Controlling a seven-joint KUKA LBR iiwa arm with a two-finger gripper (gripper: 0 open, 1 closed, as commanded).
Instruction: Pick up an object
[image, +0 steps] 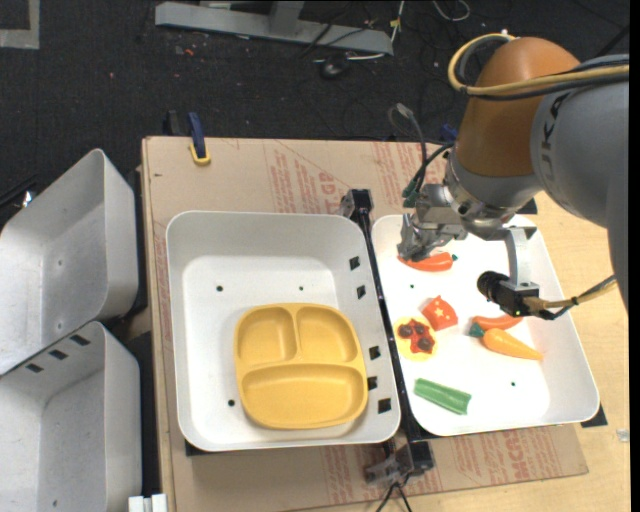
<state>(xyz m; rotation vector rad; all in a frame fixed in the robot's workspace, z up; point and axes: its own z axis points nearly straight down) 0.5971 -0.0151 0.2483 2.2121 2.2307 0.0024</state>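
My gripper (422, 247) hangs low at the back left of the right bin (560, 385), its fingers right over a red chili pepper (428, 263) and touching or nearly touching it. In front of it lie a red strawberry-like piece (440, 313), a dark red and yellow toy (416, 335), an orange carrot (510, 343) with a smaller red-orange piece (495, 323) beside it, and a green pepper (442, 396). The arm's orange band and grey body cover the bin's back right corner.
The left bin (200, 250) holds a yellow divided plate (300, 365). Two more white bins (60, 260) stand off the bench at the left. A black camera mount (505, 290) juts over the right bin. A blue clamp (200, 150) sits at the bench's back edge.
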